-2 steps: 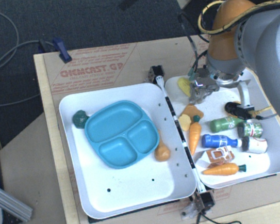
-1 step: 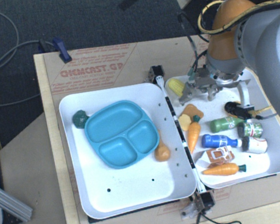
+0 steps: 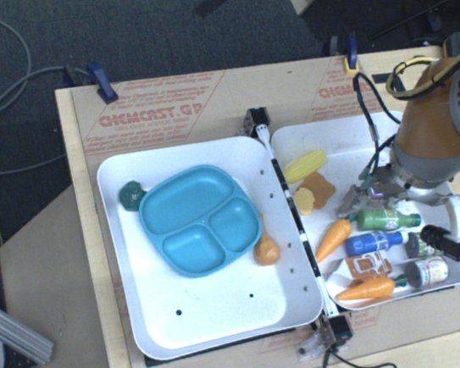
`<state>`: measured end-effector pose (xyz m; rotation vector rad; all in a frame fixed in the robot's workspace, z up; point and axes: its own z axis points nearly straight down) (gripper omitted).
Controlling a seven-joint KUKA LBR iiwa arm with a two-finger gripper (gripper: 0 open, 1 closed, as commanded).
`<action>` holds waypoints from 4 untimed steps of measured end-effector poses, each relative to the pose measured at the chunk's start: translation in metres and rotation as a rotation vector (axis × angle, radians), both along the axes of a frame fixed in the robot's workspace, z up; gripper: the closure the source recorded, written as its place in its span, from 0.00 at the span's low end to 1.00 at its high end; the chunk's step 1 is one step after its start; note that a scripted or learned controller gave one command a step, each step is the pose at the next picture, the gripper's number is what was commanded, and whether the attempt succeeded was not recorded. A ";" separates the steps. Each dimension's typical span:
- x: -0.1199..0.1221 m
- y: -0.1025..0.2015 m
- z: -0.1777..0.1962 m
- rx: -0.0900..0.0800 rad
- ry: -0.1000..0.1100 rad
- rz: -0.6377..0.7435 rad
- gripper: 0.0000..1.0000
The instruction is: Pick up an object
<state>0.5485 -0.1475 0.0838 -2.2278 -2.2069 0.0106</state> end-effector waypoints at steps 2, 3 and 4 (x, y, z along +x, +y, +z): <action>0.006 0.005 0.010 0.000 -0.010 0.008 0.00; -0.012 0.053 0.001 0.002 -0.010 0.013 0.00; -0.010 0.051 0.011 0.000 -0.015 0.010 1.00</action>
